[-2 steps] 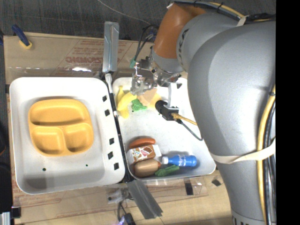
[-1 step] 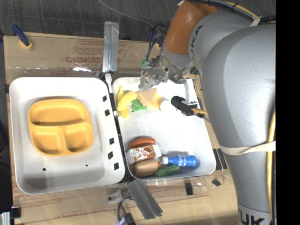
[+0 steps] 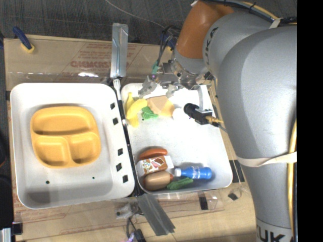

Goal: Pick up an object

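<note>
Arm (image 3: 252, 105): grey and very large along the right of the view, with an orange band (image 3: 197, 32) above the wrist, reaching in over the far edge of the right bin (image 3: 202, 142). Gripper (image 3: 158, 89): poised above the far-left part of that bin, jaws spread wide with nothing between them. Tan wedge (image 3: 158, 105): directly below the gripper on the bin floor, not gripped. Small green piece (image 3: 149, 114): touching the wedge's near-left side. Yellow banana-shaped item (image 3: 132, 110): just beside the green piece, against the bin's left wall near the far-left corner. Pale lump (image 3: 177, 111): at the wedge's right side, too blurred to identify. Near edge of the right bin, well apart from the gripper, holds a tight cluster. It consists of a red sausage (image 3: 153, 153), a printed packet (image 3: 157, 164) touching it on the near side, a brown rounded item (image 3: 155, 180) in the near-left corner, a green pod-like item (image 3: 179, 183) beside that, and a blue bottle (image 3: 196, 173) lying on its side with its white cap toward the packet. Left bin (image 3: 22, 105): holds one yellow divided tray (image 3: 64, 135) with three compartments, set flat toward the bin's far half. Both bins rest side by side on the bench (image 3: 60, 57), their inner walls touching.
</note>
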`<state>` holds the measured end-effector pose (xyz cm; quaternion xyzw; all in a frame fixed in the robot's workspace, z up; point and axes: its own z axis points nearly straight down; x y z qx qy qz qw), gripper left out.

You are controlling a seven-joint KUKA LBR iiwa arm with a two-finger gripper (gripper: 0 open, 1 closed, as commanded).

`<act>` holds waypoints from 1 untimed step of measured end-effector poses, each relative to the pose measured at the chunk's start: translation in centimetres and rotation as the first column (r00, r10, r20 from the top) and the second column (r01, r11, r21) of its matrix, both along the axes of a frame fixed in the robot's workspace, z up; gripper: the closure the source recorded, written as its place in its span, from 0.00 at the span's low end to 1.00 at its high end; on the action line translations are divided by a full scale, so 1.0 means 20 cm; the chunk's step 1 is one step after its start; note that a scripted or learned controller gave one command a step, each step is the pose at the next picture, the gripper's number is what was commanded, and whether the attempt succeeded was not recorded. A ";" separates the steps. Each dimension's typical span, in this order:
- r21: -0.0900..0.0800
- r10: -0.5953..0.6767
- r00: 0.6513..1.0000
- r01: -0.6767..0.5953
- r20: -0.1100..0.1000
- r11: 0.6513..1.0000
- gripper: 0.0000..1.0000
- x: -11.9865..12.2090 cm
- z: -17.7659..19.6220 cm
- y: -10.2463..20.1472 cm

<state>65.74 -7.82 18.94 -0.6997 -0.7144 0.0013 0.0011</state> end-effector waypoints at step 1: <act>0.000 0.051 0.999 -0.051 0.004 0.999 0.00 0.00 -0.36 -0.14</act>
